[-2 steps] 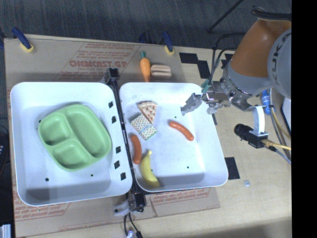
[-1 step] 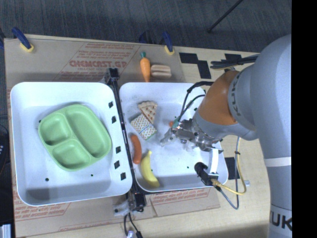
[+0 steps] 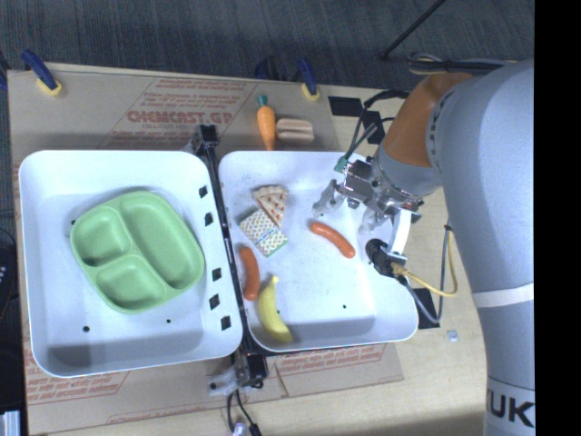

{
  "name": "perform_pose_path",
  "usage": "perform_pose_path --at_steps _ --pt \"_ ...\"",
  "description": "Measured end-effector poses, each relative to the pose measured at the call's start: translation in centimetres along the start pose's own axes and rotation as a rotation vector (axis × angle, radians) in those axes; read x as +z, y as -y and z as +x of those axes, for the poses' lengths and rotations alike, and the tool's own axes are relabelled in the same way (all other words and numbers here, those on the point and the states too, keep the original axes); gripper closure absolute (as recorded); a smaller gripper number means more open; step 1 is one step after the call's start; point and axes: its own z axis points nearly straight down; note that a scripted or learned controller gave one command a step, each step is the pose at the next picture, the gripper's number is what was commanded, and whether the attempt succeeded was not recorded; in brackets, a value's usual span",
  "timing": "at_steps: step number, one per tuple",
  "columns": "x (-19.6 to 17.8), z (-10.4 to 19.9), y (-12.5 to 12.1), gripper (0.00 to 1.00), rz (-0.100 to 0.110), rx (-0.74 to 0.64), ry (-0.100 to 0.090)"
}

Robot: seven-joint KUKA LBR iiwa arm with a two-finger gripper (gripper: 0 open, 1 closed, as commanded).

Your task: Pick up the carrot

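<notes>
Although two bins are set on the worktop (image 3: 109,98), the carrot (image 3: 265,124) is found outside both, on the cardboard just beyond the far rim of the right bin (image 3: 390,321), green top pointing away. A tan bun-like piece (image 3: 295,131) is lying just right of it. Within the right bin, a sausage (image 3: 332,238), a wafer (image 3: 264,231), a sandwich wedge (image 3: 270,200) and a banana (image 3: 270,311) are noted. The claw (image 3: 349,200) is poised near the sausage, fingers spread, nothing gripped. A green divided plate (image 3: 136,249) is seated in the left bin (image 3: 45,334).
</notes>
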Motion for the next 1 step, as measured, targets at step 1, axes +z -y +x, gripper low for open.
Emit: perform_pose_path --at_steps 1 --pt "4.93 8.71 1.74 0.0 -0.005 0.165 -0.003"
